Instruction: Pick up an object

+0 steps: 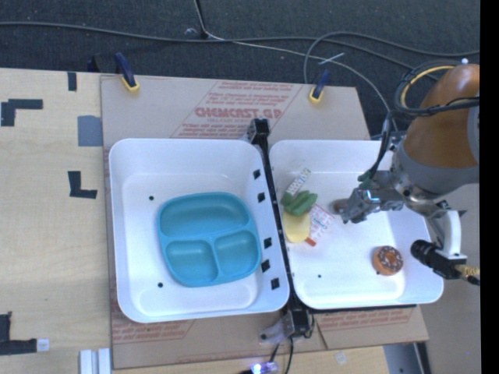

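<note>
Arm point(437, 131) over the right bin point(351, 291)
Fingers point(348, 207), state unclear, hover right of centre beside a green item point(299, 202); doughnut point(387, 260) lower right.

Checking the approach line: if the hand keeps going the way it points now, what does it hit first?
The hand points left across the right bin. First in that line looks like the small red-and-white packet, then the yellow item and green item. Height above them is unclear, so it may pass over.

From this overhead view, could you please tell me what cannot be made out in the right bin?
- Gripper: too small and dark to show how it is set.
- Small packets by the green item: print too small to read.
- Yellow item: partly covered by the green one.
</note>
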Available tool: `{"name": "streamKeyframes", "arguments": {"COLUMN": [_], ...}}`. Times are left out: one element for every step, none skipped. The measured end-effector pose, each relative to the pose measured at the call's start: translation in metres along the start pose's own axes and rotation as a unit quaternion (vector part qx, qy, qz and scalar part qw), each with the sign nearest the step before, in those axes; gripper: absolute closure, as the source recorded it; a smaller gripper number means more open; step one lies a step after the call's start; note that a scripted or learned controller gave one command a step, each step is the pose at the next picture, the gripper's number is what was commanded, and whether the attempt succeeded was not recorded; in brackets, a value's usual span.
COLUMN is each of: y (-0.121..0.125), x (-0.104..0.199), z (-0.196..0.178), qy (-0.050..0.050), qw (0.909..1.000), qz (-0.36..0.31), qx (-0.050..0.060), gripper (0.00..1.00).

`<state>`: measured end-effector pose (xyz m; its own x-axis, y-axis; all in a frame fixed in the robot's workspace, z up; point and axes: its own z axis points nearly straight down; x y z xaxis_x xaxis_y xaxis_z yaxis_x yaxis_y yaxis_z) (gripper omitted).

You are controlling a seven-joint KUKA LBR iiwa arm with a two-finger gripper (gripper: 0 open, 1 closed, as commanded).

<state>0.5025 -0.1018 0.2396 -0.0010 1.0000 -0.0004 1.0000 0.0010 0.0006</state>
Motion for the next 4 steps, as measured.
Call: {"name": "streamKeyframes", "arguments": {"y": [0.019,0.040,0.064,0.084], "x": [0.045,0.102,0.147,0.201], "z": [-0.006,-0.007,0.009,0.004], "qy": [0.001,0.001,0.000,0.001], "qw": [1.0000,1.0000,1.0000,1.0000], "qz": [-0.003,-0.003,-0.002,-0.003], "qx": [0.000,0.001,0.001,0.000], "gripper": [1.00,1.00,1.00,1.00]}}
